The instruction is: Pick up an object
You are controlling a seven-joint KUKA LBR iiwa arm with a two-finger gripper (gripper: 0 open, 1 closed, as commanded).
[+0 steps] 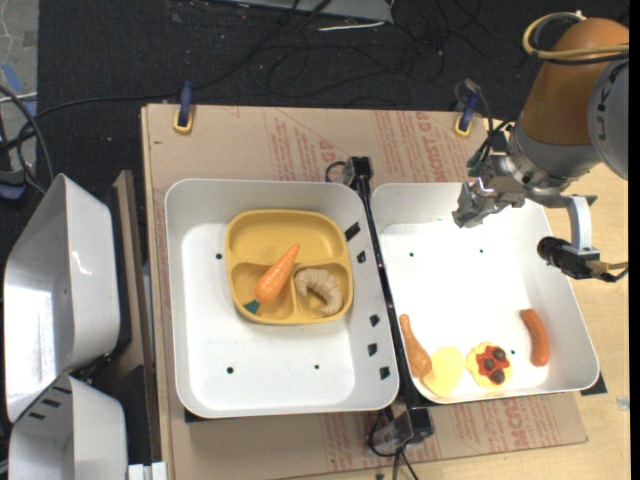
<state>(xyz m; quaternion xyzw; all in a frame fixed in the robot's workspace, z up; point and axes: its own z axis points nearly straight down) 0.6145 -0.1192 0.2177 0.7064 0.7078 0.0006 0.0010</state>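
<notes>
- Bench (250, 128): brown board w/ red print, clamped at its far edge by two yellow-handled clamps, prob. to keep it from sliding; carries both bins side by side.
- Left bin (200, 268): white, shallow. Holds a yellow divided plate (285, 230) set just above bin centre.
- Right bin (470, 288): white, touches the left bin along the middle seam. Its loose items all lie along the 6 o'clock wall, maybe because the floor slopes that way; the 12 o'clock half is bare.
- Arm (575, 98): grey w/ orange band, comes in from 3 o'clock, wrist angled down over the right bin's far wall.
- Gripper (472, 210): hangs at approx. 12 o'clock of the right bin, well apart from every item. Seen too small and dark; whether it's apart or together can't be told. Nothing seen held.
- Plate contents: carrot (277, 274) lying slantwise across the divider, pale shrimp-like piece (321, 289) at its 3 o'clock.
- Candidate pick objs, right bin: sausage (538, 336) at 4 o'clock near the right wall; orange drumstick-shaped piece (414, 345) at 7 o'clock beside the seam; pale yellow disc (447, 369) touching it; small pizza-like piece (489, 363) at 6 o'clock.
- Judgement: pick not yet started; sausage looks easiest, lying apart from the rest.
</notes>
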